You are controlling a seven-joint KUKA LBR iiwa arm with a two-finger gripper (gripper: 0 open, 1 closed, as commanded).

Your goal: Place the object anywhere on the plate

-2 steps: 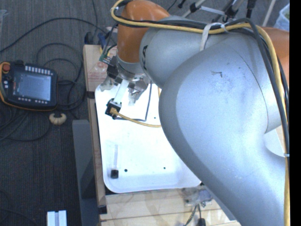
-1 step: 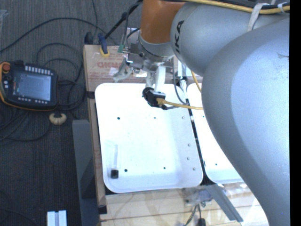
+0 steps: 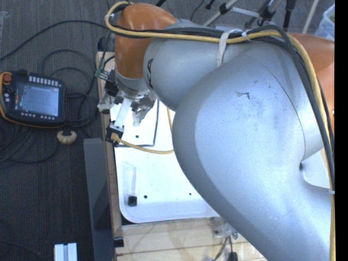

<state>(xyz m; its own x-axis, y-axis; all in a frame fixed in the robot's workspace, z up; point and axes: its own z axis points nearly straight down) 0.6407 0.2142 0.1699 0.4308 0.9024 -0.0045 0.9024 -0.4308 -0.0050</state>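
The arm [image 3: 244, 118] is seen covering most of the desk. Whether the claw [image 3: 133, 110], hung over the far bin [image 3: 147, 129], is open or closed cannot be told. A small dark block [image 3: 131, 200] lies in the near bin [image 3: 163, 200] at six o'clock from the claw, well apart. No plate can be made out.

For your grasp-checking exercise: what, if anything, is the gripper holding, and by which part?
It cannot be told: the gripper hangs over the far bin, with no object visible between its fingers.
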